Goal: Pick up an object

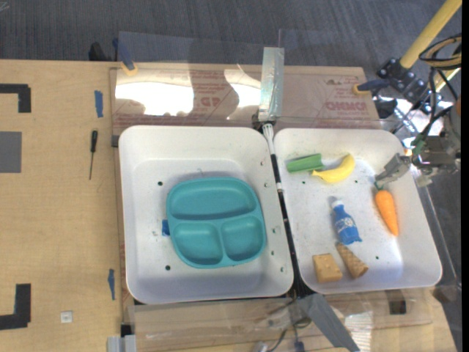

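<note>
While hovering at the right bin's (432,259) far edge, my gripper (388,173) sits just above the carrot (387,210); finger state indiscernible. Banana (335,170) lies leftward.

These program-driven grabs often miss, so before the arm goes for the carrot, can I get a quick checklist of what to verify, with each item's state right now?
1. Gripper sits near the carrot: ok, just above its upper tip.
2. Carrot between the fingers: not ok, it lies on the floor of the right bin.
3. Fingers open or shut: cannot tell.
4. Carrot clear of neighbours: ok, apart from the blue tube and banana.
5. Space beside the bin's right wall: cannot tell, the carrot lies close to it.
</note>
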Controlling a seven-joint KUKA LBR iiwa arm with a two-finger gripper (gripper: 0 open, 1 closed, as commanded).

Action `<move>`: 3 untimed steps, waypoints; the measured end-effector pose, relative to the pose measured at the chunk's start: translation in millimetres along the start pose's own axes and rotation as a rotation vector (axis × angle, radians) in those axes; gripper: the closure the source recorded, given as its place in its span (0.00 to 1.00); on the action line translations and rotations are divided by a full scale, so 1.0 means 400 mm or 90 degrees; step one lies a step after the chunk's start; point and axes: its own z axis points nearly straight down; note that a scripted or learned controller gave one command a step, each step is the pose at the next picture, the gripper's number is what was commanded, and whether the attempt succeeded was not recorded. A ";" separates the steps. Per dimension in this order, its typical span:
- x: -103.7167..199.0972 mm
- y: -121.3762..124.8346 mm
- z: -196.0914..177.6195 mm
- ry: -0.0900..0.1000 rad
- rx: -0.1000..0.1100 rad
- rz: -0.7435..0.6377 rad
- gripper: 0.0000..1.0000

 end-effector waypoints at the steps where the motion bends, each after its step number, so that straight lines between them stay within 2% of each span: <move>1: -0.048 -0.007 0.338 0.003 0.006 -0.064 0.00; 2: -0.053 0.004 0.297 -0.001 -0.003 -0.063 1.00; 3: -0.053 0.003 0.299 -0.001 -0.003 -0.063 0.00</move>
